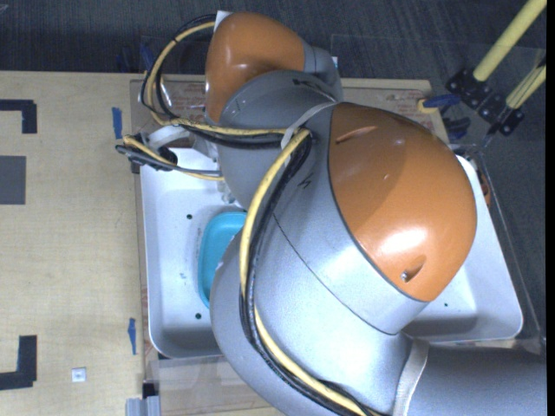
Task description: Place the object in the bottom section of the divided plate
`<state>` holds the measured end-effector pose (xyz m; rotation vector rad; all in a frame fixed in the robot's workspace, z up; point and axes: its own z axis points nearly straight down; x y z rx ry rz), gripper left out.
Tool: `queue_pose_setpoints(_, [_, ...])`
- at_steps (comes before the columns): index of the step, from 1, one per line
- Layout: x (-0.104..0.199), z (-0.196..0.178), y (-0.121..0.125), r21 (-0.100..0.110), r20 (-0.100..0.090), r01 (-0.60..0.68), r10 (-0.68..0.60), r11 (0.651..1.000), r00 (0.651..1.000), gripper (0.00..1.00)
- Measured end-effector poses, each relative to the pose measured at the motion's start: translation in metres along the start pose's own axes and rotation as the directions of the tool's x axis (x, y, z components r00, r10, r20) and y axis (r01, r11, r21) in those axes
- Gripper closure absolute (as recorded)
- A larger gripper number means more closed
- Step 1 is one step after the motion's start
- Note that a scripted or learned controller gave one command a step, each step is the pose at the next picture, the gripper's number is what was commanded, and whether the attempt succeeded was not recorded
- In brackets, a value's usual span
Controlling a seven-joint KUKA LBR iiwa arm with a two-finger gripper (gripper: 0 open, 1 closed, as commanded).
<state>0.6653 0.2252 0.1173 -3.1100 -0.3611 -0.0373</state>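
- blue plate [218, 248]: a light-blue curved sliver, probably the divided plate. It lies on the floor of the left bin [165, 267], toward that bin's middle. The arm [347, 258] covers the rest, so I can't make out the dividers or which section is the bottom one.
- object: can't locate it. Nothing I could call the object lies on the bare floor of the left bin. It may be under the arm, but that's a guess.
- gripper: can't tell whether it is released, clenched or grasping anything. No basis to claim a hold.
- arm: the big grey and orange links hang over the left bin's right half and stretch past its far rim. The yellow-and-black cable [257, 224] loops along them, just above the blue plate's edge.
- step in hand, my judgement: the arm is working low over the left bin, either at the pick or carrying toward the plate.
- doing it well:
  - come down straight over the bottom section, not over a divider ridge
  - let go low so the object doesn't bounce or roll into a neighbouring section
  - keep the cable loop from dragging the plate
  - lift straight up before swinging out over the left bin's rim
- risk: a light plate may slide across the left bin's floor if nudged.
- bench [69, 232]: bare wood left of the left bin, with blue tape [117, 121] at that bin's near-left corner.
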Motion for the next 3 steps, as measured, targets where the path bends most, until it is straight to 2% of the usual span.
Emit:
queue_pose_setpoints(1, [0.001, -0.011, 0.001, 0.002, -0.003, -0.005, 0.005, 1.0, 1.0, 1.0])
queue_pose_setpoints(2, [0.001, -0.165, -0.002, -0.005, 0.016, 0.059, -0.059, 0.998, 0.998, 1.0])
queue_pose_setpoints(3, [-0.013, -0.015, -0.002, -0.009, 0.037, -0.004, 0.004, 1.0, 0.999, 1.0])
